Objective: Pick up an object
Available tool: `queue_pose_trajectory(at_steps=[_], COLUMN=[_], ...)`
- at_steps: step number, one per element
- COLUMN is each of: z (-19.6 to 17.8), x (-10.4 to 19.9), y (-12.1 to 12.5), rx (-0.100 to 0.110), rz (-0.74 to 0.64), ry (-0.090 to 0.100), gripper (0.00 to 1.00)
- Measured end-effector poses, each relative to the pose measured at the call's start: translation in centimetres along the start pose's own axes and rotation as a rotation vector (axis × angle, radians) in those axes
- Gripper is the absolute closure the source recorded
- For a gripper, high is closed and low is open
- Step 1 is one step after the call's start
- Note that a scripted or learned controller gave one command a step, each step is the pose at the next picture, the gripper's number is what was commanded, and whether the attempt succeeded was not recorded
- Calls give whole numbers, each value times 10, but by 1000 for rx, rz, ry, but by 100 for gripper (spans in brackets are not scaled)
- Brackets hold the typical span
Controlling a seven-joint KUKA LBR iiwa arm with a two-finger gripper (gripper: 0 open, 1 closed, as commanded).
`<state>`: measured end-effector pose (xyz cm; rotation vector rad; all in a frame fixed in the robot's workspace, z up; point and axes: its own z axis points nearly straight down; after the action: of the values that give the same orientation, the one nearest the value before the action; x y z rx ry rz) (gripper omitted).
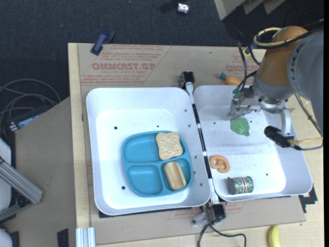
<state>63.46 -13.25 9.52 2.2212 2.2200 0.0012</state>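
In the right bin (288, 181) lie a flat green leaf-like piece (240, 126), a small orange pretzel (219, 163) and a short can (240, 184) on its side. My gripper (238, 112) points down in the bin's upper part, right at the top edge of the green piece. Whether it touches the piece is unclear from above. The grey arm with its orange band (275, 60) reaches in from the right.
The left bin (103, 138) holds a blue divided tray (139, 174) with a slice of toast (169, 145) and a tan bun (175, 175). A black clamp (188, 78) sits where the bins meet. Cables run beside the arm at the right.
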Motion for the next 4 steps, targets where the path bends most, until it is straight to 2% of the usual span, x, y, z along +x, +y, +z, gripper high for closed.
queue_pose_trajectory(at_steps=[1, 2, 3, 4], z=[0, 10, -69, 11], x=[0, -10, -39, -12], y=[0, -21, -25, -20], rx=[0, 3, -1, 3], rz=[0, 0, 0, -1], ry=[0, 1, -1, 1], gripper=[0, 0, 0, 0])
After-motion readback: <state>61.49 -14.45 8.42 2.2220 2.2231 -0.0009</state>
